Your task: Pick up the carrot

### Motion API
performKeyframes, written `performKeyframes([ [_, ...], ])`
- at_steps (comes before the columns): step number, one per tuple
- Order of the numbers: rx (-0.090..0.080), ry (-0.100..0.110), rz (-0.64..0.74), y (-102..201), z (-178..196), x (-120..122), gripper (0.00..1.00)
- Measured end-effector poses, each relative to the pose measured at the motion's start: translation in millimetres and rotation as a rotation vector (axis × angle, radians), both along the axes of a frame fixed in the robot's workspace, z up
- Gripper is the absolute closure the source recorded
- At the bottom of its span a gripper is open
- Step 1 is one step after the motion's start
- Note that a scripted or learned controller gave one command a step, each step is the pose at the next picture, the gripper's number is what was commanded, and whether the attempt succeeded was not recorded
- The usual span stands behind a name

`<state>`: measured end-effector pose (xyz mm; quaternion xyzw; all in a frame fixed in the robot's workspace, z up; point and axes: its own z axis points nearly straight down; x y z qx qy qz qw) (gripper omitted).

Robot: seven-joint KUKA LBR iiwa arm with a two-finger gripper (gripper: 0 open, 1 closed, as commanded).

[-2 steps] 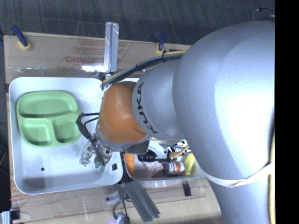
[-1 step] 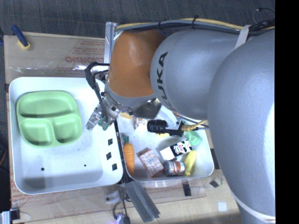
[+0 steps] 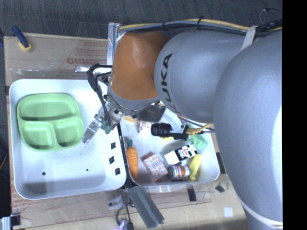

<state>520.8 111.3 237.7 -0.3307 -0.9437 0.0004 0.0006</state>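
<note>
A very large grey robot arm [image 3: 216, 80], smooth and rounded like painted metal, fills the view from one o'clock down to five o'clock, with a glossy orange band [image 3: 136, 66] near twelve o'clock above its wrist. Beneath it, two shallow white plastic bins sit side by side on a cardboard-brown bench [image 3: 53, 51]. The left bin [image 3: 62, 171], at nine o'clock, holds a pale green moulded plate [image 3: 50, 121] with rounded corners and three compartments, set towards that bin's ten o'clock. The right bin [image 3: 147, 145], at about six o'clock, is partly hidden under the arm. The gripper [image 3: 91, 134], grey metal with small teal parts, hangs over the left bin just beside the plate's three o'clock edge; it cannot be told whether it is open or closed, and nothing is seen in its hold. The carrot [image 3: 133, 161] lies at seven o'clock in the right bin, right against that bin's left wall, and at about four o'clock from the gripper, apart from it. It is bright orange, smooth and stubby, with a bit of green at its twelve o'clock end. At its three o'clock, just beside it, lies a red and white packet [image 3: 154, 166], then a small round tin [image 3: 180, 172], a yellow banana [image 3: 195, 167] and a black-and-white cow-patterned carton [image 3: 184, 152].
</note>
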Motion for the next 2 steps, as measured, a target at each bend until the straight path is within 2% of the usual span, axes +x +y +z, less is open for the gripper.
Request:
performKeyframes([
  [1,-0.001,0.006,-0.246,94.9,-128.2,-46.8,0.0],
  [2,-0.002,0.007,-0.241,95.4,-119.8,-46.8,1.0],
])
